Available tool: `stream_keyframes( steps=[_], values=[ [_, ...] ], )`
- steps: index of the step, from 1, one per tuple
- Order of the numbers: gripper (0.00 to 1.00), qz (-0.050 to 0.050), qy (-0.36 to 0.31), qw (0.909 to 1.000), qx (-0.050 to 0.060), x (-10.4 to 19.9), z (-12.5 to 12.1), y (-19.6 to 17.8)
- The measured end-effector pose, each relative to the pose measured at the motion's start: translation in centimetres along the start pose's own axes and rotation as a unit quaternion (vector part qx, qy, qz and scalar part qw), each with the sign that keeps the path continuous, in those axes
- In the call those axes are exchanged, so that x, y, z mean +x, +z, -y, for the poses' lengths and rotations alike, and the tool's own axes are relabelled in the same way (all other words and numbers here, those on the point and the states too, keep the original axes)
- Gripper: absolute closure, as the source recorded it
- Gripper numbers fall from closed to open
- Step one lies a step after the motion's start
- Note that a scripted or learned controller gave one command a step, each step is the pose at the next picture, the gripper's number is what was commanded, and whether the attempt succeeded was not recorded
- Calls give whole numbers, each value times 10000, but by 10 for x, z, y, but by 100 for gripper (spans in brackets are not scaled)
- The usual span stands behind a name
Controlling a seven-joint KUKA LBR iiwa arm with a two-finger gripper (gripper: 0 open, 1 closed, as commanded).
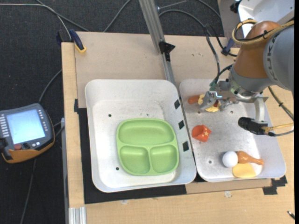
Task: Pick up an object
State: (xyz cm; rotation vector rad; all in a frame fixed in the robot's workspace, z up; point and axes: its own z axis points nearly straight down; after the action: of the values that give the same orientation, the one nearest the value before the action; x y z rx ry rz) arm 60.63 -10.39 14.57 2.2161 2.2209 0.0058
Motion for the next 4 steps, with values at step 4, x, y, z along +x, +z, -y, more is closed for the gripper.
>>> stream_keyframes(
  steps=[4],
  values=[
    [100, -15, -27, 10000, 18, 118, -12, -97]
  ],
)
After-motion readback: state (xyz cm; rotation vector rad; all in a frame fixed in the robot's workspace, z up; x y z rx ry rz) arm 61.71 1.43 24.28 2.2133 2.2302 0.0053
